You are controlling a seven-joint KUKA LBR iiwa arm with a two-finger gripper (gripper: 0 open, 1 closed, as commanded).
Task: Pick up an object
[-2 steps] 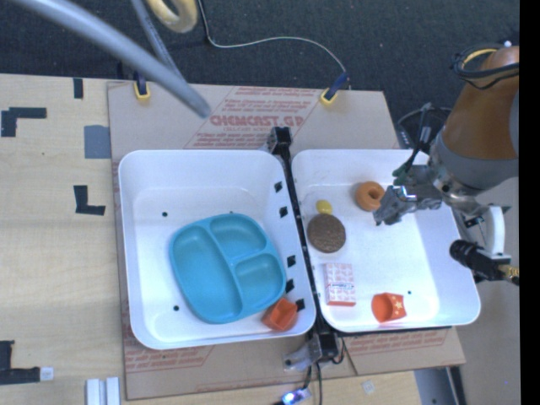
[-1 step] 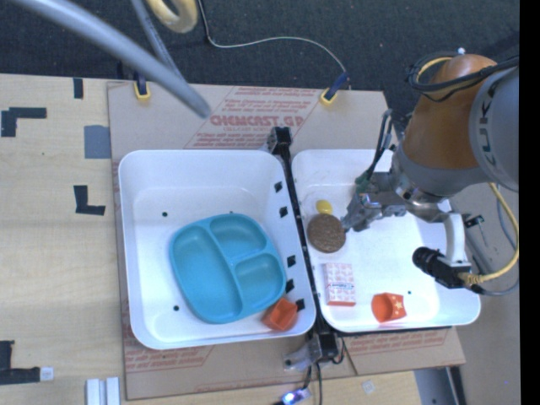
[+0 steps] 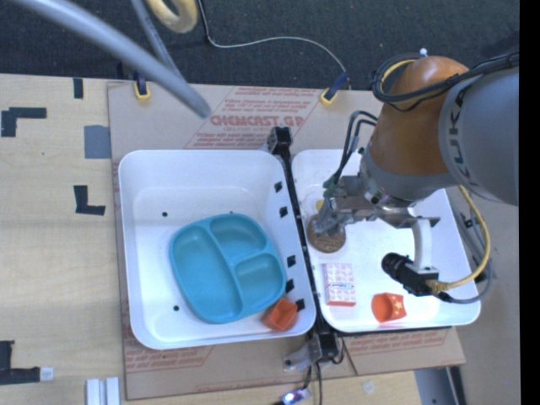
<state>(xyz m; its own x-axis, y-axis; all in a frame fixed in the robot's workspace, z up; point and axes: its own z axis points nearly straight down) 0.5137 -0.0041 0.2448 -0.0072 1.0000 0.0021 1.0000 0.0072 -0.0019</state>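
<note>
Claw (image 3: 326,224) over brown disc (image 3: 330,241) (round), rt bin (image 3: 368,256)

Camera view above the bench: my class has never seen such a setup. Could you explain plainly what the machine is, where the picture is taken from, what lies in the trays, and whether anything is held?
This is one picture, taken by a fixed camera above the bench, looking down at a slant. The grey and orange machine is a robot arm reaching in from the right; its job is to pick up an object. Its gripper is low in the right bin, just over a brown round disc. I cannot tell that it holds anything. That bin also holds a small white box with red print and an orange block. The left bin holds a blue divided plate and a small orange piece near its corner.
</note>
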